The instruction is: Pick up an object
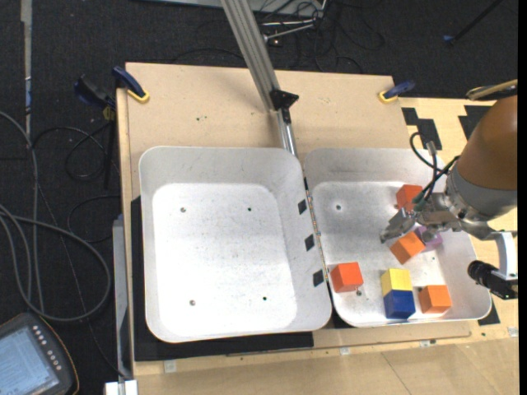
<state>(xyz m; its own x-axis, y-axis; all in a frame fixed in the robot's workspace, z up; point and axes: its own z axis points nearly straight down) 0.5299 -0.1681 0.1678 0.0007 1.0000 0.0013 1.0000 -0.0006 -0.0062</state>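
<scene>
Camera view: orange block (406, 246) lies just beneath the gripper (401, 227).

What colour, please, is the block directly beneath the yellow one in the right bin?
Blue, seen in the camera view.

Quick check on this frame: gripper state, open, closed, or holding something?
Gripper: low in the right white bin, right at an orange block; open or closed cannot be told, and no grasp is visible.
</scene>
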